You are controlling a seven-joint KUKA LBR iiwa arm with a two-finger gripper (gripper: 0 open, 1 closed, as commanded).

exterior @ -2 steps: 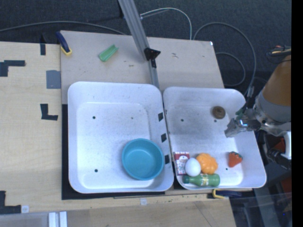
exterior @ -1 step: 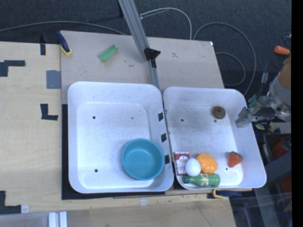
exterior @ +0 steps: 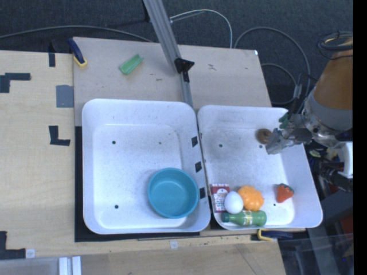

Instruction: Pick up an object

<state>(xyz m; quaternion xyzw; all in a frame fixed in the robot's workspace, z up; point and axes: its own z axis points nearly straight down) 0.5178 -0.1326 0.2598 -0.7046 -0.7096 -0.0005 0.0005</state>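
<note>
End effector [exterior: 274, 144] hangs over right bin [exterior: 241, 119], grip state unclear to me. Small brown object [exterior: 264, 135] just beside it, near the far wall. I expect a glancing descent could nudge it away.

2 bins are set side by side on the bench [exterior: 34, 153]. In the left bin [exterior: 97, 153], a bowl [exterior: 172, 192] is placed toward the front right. In the right bin [exterior: 241, 153], a carton [exterior: 219, 197], egg [exterior: 233, 202], bottle [exterior: 245, 217] and strawberry [exterior: 284, 192] are grouped along the front.
</note>
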